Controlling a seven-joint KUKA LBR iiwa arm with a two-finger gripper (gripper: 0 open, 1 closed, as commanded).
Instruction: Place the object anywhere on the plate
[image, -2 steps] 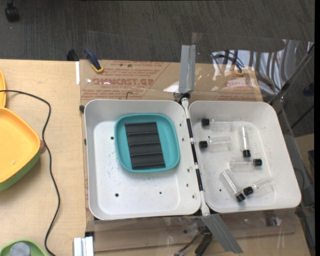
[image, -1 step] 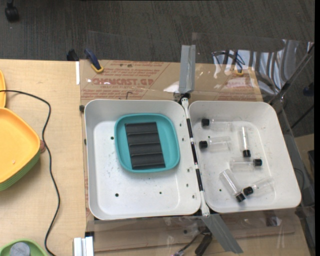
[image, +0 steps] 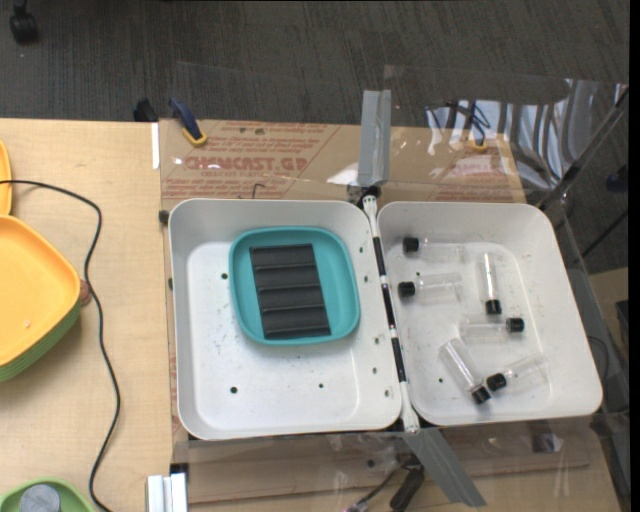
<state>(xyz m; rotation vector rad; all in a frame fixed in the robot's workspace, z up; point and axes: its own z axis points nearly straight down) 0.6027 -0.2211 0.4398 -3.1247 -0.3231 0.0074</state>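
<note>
- Two white bins are sitting side by side on the bench, the left bin (image: 200, 330) and the right bin (image: 560, 300), and they are touching down the middle.
- A teal plate (image: 345, 290) is lying in the left bin, a bit toward 12 o'clock from the bin's middle.
- A black ridged pad (image: 290, 290) is resting on the plate.
- Six small clear tubes with black caps are lying in the right bin, none of them on the plate.
- One tube (image: 425, 246) is lying at about 10 o'clock in that bin, and another tube (image: 425, 288) is lying just under it.
- A third tube (image: 490, 280) is lying near the middle, pointing toward 12 o'clock.
- A fourth tube (image: 495, 328) is lying just below it.
- Two more tubes, one (image: 460, 365) and the other (image: 520, 375), are lying at about 6 o'clock, with their caps close together.
- Yellow dishes (image: 30, 300) are sitting at 9 o'clock on the wooden table (image: 120, 400).
- A black cable (image: 100, 300) is running across that table.
- Brown cardboard (image: 260, 160) is lying at 12 o'clock behind the bins.
</note>
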